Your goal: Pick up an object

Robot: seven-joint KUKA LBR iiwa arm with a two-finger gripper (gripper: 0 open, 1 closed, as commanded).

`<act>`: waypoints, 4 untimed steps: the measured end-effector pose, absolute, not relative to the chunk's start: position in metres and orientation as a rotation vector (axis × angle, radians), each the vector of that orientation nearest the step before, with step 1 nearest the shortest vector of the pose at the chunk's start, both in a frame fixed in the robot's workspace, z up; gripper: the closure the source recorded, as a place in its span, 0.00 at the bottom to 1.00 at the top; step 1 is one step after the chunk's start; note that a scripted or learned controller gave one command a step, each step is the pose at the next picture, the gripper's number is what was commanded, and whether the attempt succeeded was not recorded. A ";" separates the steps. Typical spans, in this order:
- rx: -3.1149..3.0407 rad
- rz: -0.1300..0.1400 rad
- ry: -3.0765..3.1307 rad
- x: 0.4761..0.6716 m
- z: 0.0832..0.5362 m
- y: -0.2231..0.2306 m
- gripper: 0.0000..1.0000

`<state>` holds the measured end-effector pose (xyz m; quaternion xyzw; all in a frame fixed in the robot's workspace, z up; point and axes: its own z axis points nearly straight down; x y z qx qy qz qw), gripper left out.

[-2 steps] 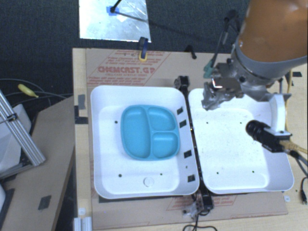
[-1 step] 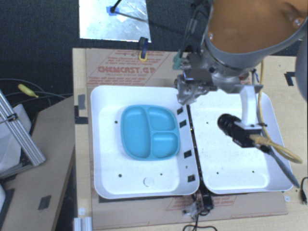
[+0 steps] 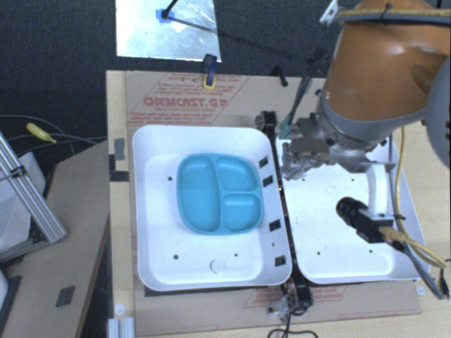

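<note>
Lt-blue plate w/ 3 compartments, flat, right side up, ctr of left bin.

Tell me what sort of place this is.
Probably a robotics lab test bench: a grey-and-orange robot arm hangs over one shallow white bin; the neighbouring white bin holds a blue divided plastic plate; an aluminium frame rail stands at left.

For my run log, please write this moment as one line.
gripper: above right bin, near its left wall | blue plate: lying flat in left bin, untouched | pick: not yet done
</note>
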<state>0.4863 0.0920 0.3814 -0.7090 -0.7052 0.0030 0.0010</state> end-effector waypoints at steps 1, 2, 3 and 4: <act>-2.227 -0.005 -2.221 0.487 0.394 0.057 1.00; -2.211 -0.005 -2.232 0.486 0.397 0.127 1.00; -2.219 -0.003 -2.225 0.487 0.396 0.124 0.00; -2.216 -0.008 -2.230 0.487 0.407 0.124 1.00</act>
